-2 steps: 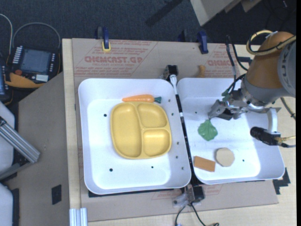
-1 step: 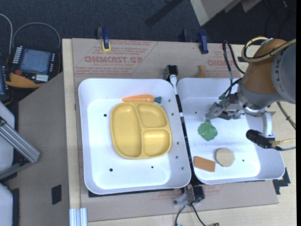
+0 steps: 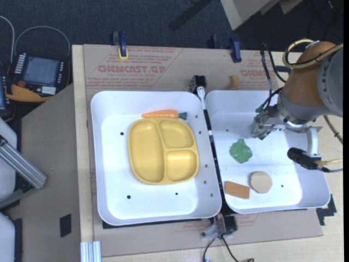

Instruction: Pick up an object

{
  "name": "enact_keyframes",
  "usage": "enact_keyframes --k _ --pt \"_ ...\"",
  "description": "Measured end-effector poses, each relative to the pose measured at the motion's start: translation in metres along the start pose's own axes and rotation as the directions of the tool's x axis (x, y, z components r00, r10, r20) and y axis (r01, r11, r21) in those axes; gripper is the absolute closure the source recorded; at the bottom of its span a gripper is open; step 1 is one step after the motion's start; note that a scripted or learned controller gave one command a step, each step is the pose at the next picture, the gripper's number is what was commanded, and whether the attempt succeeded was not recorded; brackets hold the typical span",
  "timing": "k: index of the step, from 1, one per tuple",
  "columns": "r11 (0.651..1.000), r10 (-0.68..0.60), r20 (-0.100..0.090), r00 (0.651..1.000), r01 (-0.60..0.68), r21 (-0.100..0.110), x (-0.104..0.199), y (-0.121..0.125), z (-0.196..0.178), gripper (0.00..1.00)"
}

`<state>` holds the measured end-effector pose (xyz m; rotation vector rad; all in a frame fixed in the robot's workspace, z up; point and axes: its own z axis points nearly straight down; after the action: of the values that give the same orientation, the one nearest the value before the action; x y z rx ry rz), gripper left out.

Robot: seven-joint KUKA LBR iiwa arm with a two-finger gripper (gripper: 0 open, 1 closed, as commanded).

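The green leafy piece (image 3: 240,150) lies just below-left of the claw (image 3: 263,129), whose grip state I cannot tell.

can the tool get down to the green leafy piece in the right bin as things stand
Probably yes. The tool hangs just up and right of the green leafy piece, which lies alone on the right bin floor, apart from the round bun and orange slice.

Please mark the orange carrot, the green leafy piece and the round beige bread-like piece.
Orange toy carrot (image 3: 160,114): camera view, middle of its body, left bin.
Green leafy lettuce-like piece (image 3: 240,150): camera view, centre of the leaf, right bin.
Round beige bread-like piece (image 3: 261,182): camera view, centre of its top, right bin.
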<state>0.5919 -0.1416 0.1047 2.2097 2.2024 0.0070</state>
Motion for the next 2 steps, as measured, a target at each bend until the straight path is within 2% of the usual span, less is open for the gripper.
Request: enact_keyframes --k 1,2 --pt "1.0 -0.003 -0.011 1.0 0.003 0.015 -0.006 -0.004 -0.046 1.0" --pt "1.0 -0.004 -0.011 1.0 0.004 0.012 -0.002 -0.008 -0.093 1.0"
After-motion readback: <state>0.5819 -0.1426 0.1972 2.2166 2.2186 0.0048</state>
